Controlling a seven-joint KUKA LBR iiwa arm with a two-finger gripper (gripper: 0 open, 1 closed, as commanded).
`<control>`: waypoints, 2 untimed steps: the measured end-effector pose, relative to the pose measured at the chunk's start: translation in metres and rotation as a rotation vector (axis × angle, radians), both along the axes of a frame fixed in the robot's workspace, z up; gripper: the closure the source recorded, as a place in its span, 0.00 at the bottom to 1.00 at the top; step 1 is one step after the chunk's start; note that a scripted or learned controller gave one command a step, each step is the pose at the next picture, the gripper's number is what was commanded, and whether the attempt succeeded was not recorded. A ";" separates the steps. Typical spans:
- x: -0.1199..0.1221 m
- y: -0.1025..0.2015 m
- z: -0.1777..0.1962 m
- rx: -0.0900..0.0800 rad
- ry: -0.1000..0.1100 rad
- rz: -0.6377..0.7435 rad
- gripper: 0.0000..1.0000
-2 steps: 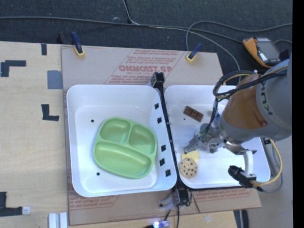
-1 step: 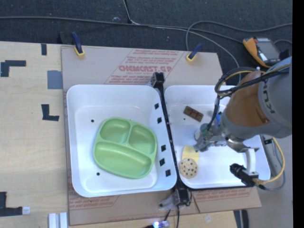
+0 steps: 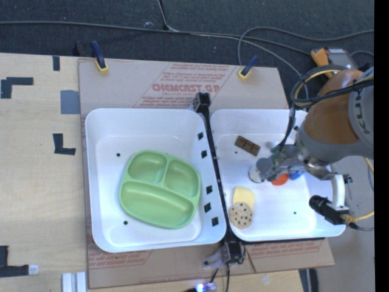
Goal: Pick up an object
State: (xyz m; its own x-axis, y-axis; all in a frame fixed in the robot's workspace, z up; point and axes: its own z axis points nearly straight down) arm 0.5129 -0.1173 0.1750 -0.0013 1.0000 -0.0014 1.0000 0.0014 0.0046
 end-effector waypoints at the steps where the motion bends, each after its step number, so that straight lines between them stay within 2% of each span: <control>1: 0.001 0.000 0.053 0.000 0.000 0.000 1.00; 2: 0.021 0.049 0.041 0.003 0.007 0.005 1.00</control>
